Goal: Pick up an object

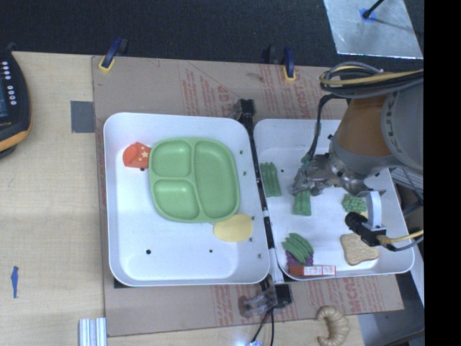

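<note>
- two shallow white bins side by side on the bench [57, 215]: left bin [130, 258] with a green divided plate [194, 179], a red piece [136, 155] at the plate's left edge and a pale yellow piece [233, 228] just below its lower right corner.
- in the right bin [392, 265]: a green ridged strip [270, 179] near the dividing wall, a short green block [302, 203] at mid-bin, a green leafy bundle [298, 247] lower down, a tan biscuit-like piece [357, 249] at lower right, a small green patterned piece [354, 203] under the arm.
- grey arm with orange band reaching in from the right, end effector [311, 181] low over the middle of the right bin.
- nearest candidate for the pick, by judgement: the short green block, just below and slightly left of the end effector tip, touching or nearly touching it; too blurred to settle which.
- long axis of that block close to vertical in the view, running toward the near wall of the bin.
- state of the end effector: cannot tell whether apart or together; nothing visibly clamped.
- ridged strip farther left, clear of the tip, also lengthwise up-down.
- likely need: a small shift down-left to centre over the block before closing across its narrow width.
</note>
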Controlling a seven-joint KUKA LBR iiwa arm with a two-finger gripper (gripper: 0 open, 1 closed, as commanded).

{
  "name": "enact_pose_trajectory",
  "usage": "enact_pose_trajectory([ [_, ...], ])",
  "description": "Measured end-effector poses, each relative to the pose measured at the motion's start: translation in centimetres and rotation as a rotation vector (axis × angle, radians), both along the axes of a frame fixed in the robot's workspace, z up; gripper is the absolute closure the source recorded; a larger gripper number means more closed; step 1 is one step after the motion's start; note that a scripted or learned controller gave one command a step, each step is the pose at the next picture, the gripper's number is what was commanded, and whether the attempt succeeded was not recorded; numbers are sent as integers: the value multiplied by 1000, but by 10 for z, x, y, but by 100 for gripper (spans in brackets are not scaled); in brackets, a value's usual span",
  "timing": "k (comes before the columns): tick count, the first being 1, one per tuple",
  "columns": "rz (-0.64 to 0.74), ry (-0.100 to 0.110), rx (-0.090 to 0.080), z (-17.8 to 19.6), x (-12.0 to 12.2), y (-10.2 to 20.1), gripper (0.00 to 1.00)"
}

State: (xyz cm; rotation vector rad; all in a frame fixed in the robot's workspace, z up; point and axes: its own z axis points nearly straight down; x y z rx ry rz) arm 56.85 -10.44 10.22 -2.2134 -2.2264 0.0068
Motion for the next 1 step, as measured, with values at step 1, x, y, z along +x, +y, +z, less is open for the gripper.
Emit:
enact_pose_trajectory([
  [1,3,-8,3,95,-5,59,100],
])
